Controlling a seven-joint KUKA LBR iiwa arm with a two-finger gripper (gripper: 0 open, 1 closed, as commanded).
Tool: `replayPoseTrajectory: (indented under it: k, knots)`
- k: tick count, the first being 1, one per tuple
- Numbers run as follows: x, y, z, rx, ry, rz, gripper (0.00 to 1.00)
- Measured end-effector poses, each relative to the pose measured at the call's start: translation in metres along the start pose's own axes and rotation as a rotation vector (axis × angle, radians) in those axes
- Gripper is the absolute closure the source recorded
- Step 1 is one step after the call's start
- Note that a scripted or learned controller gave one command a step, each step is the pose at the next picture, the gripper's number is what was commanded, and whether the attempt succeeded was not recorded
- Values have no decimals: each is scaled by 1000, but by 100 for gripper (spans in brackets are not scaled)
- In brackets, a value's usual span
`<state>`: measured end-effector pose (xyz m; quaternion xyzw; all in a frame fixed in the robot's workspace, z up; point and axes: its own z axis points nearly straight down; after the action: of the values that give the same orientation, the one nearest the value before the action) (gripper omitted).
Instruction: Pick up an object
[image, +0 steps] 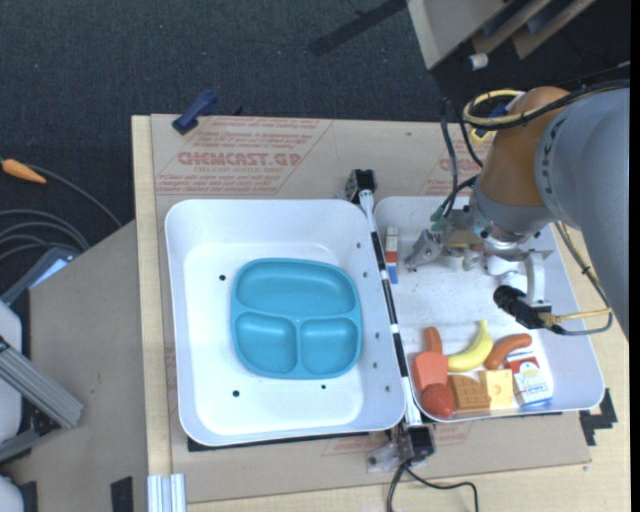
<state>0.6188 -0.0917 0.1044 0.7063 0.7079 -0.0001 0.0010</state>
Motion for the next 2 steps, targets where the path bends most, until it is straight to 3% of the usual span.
replayPoseTrajectory:
  k: [1, 2]
  knots:
    - [-2, -41, 20, 4, 2, 3, 0]
    - [-7, -114, 20, 4, 3, 3, 0]
